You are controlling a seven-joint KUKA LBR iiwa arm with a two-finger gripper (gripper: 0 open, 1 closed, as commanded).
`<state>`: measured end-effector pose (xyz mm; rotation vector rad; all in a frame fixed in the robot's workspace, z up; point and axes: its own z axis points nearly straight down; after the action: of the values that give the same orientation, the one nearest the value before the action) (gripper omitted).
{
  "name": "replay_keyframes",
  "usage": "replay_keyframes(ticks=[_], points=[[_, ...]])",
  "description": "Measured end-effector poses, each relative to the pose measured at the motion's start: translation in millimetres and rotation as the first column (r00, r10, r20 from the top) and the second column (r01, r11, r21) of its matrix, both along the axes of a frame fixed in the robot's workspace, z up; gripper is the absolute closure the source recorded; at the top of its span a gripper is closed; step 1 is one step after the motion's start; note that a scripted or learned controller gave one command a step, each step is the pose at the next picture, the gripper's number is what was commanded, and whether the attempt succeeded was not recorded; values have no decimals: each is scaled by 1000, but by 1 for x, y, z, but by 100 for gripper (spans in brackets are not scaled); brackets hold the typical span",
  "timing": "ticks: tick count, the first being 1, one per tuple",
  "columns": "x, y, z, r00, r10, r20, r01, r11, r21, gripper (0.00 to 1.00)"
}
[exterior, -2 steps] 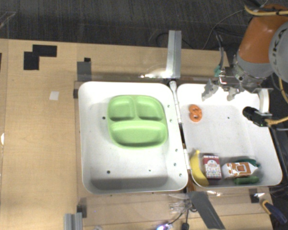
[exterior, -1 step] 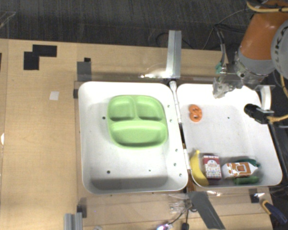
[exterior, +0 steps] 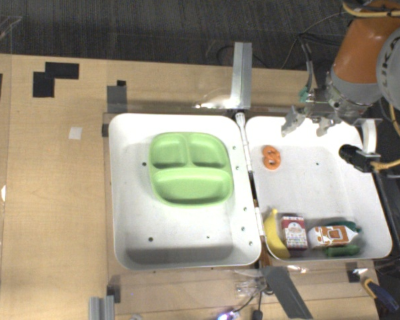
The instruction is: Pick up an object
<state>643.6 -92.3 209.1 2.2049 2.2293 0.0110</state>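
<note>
The hand (exterior: 307, 122) hangs over the far edge of the right bin (exterior: 320, 179), close to that bin's far right corner, at the end of the grey arm with its orange band (exterior: 363, 52). Its two fingers (exterior: 291, 124) point down and stand apart, open, with nothing between them. A black part with a cable juts out beside the wrist, over the bin's right edge.

Just below the hand, in the far left part of the right bin, lies a small orange pretzel-shaped object (exterior: 272, 157), well clear of the fingers. Along the bin's near edge sits a row of things: a yellow banana (exterior: 273, 235) in the near left corner, curved along the wall; just beside it a small red and white carton (exterior: 293, 233); then an orange and white box (exterior: 330, 235), with a green item (exterior: 340, 250) lying against its near side. These things are well apart from the hand.

The left bin (exterior: 130, 179) touches the right one along a shared middle wall. In its far half rests a green divided plate (exterior: 189, 167) with three compartments, two small ones at the far side and one wide one nearer.

Both bins sit on the wooden desk (exterior: 47, 179), which carries black markings near its far left corner.
</note>
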Motion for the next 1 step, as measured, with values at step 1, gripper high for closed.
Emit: replay_keyframes(ticks=[1], points=[[26, 3, -112, 1000, 25, -5, -25, 1000, -1, 0]])
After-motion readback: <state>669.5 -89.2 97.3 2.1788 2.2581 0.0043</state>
